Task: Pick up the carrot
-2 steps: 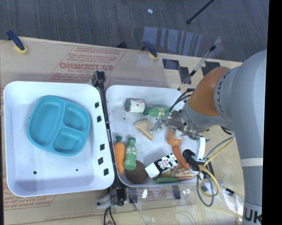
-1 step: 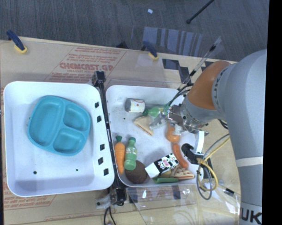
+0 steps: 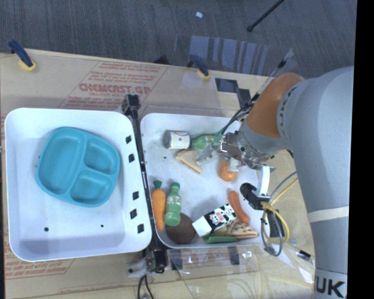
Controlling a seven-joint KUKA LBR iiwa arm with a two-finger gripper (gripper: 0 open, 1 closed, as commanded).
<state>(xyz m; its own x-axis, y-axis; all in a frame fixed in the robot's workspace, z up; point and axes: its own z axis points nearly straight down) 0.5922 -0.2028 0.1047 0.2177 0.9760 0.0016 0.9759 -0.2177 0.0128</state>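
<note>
The carrot (image 3: pixel 157 203) is orange with a green top. It lies lengthwise against the left wall of the right bin (image 3: pixel 152 129), beside a green bottle (image 3: pixel 173 204). My gripper (image 3: pixel 222 153) hangs over the upper middle of the same bin, up and to the right of the carrot and well apart from it. It sits just above a small round orange item (image 3: pixel 228 172). The grey wrist with its orange band (image 3: pixel 268 115) covers the bin's upper right corner.
The right bin also holds a grey can (image 3: pixel 175 140), a green item (image 3: pixel 203 141), a tan wedge (image 3: pixel 189 161), a red sausage (image 3: pixel 237 206), a brown ball (image 3: pixel 183 229), a cow-patterned carton (image 3: pixel 216 219) and a pizza slice (image 3: pixel 242 230). The left bin (image 3: pixel 25 232) holds a blue divided plate (image 3: pixel 79 165).
</note>
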